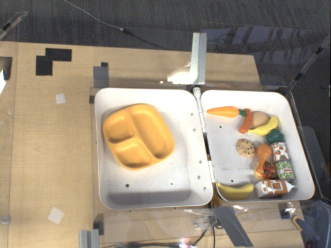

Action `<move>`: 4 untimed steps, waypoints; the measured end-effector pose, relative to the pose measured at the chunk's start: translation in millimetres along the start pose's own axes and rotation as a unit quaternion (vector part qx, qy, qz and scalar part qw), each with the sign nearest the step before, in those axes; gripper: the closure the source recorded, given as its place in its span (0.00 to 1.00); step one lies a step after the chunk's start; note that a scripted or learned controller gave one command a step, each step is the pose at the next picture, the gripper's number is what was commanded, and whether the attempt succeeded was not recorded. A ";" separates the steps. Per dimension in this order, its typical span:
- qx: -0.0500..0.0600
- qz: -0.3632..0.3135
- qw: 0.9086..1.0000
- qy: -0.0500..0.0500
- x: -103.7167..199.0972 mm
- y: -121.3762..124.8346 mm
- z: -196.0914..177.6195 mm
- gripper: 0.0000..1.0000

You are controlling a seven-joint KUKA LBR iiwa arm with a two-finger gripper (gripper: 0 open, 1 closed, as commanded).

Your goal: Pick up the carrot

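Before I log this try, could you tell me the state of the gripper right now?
Gripper: its state cannot be told from this camera view. The carrot lies in the right bin, with nothing gripping it.

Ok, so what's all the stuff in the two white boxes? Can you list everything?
bins: two, white, side by side on the wooden bench
divided plate: one, yellow, in the left bin
carrot: one, orange with a green top, far end of the right bin
hot dog: one, red-brown, beside the carrot's green top
potato: one, tan, right of the hot dog
bananas: two, yellow; the other at the near edge
cookie: one, tan with dark chips, middle of the right bin
small cartons: several, red and white, right side; exact number unclear
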State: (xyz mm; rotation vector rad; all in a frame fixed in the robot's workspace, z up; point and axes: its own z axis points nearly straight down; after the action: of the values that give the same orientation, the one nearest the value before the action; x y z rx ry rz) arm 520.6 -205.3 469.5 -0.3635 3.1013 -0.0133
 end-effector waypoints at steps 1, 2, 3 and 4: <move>-0.004 -0.141 0.990 0.004 27.5 6.4 62.6 1.00; -0.007 -0.218 0.976 0.006 -5.6 0.4 172.6 1.00; -0.002 -0.202 0.979 0.001 -35.6 -7.8 38.6 1.00; -0.005 -0.295 0.955 0.004 -16.9 -3.7 91.7 1.00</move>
State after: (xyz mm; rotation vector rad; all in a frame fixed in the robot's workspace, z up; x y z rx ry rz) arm 539.7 -205.5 378.2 -1.2679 2.8664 -0.0069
